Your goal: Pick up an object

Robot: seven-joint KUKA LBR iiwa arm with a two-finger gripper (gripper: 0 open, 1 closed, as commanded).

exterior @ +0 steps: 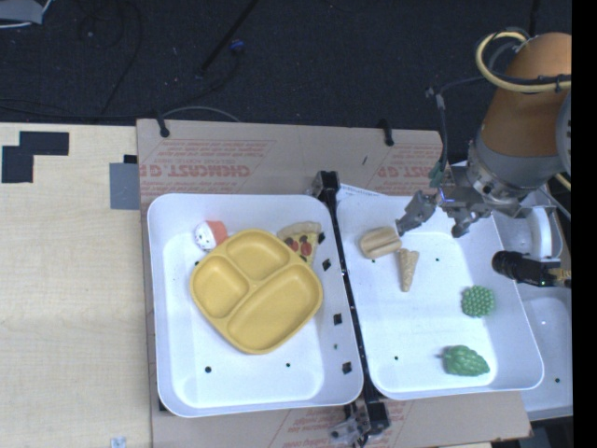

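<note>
We saw tabletop [65, 278] bearing two white bins side by side. Left bin [187, 381] held yellow divided plate [256, 289]; pizza slice toy [300, 240] and small orange-white toy [207, 235] lay at plate's far edge. Right bin [522, 362] held bread roll [380, 242], cone [409, 268] just beside it, green round berry [478, 301], green leafy piece [465, 361]. We noted gripper [437, 216] spread wide above bin's far part, near roll, holding nothing.
</note>
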